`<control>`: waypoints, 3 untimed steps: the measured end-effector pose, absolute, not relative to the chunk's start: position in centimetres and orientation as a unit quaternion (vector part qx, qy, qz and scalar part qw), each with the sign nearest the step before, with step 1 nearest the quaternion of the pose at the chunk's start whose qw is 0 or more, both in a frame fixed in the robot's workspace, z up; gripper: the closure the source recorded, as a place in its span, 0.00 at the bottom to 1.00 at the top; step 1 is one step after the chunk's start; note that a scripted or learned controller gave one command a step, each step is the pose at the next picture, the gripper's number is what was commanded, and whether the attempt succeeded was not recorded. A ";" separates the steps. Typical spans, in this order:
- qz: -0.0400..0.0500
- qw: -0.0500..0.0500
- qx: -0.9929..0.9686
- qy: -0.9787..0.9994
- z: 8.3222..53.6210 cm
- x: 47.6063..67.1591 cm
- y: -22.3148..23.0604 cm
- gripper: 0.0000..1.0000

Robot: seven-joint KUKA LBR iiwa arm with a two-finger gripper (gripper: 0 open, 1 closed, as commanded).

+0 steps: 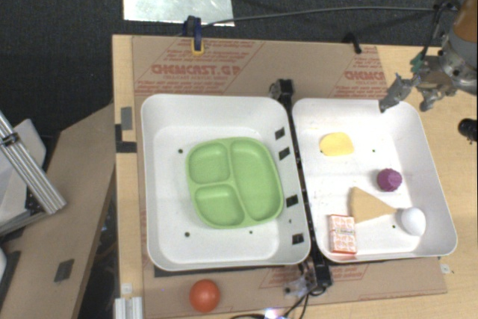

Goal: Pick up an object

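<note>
Hovering at the far right corner of the right bin [441, 183], the gripper [409, 92] has its fingers spread and grasps nothing. Below it in that bin lie a yellow piece [336, 143], a purple ball [388, 179], a tan wedge [366, 205], a white egg-like ball [410, 221] touching the wedge, and a small red-and-white box [342, 233]. A descent from here would likely strike the bin rim. Round pieces may roll from the fingers, and the crowded wedge and egg could jam a grasp.

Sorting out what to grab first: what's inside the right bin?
The right bin holds a yellow piece, purple ball, tan wedge, white egg and small carton. The bin floor under them is covered.
</note>
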State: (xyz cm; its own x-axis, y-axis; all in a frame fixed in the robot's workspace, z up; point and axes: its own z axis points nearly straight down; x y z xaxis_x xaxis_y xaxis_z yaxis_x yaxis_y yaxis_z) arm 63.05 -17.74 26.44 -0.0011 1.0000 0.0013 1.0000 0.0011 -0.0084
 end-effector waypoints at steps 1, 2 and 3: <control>0.000 -0.001 -0.706 -0.708 27.1 63.2 -17.7 0.00; 0.001 0.001 -0.707 -0.708 21.4 62.6 -18.4 0.00; 0.001 0.001 -0.707 -0.708 17.3 62.7 -18.2 0.00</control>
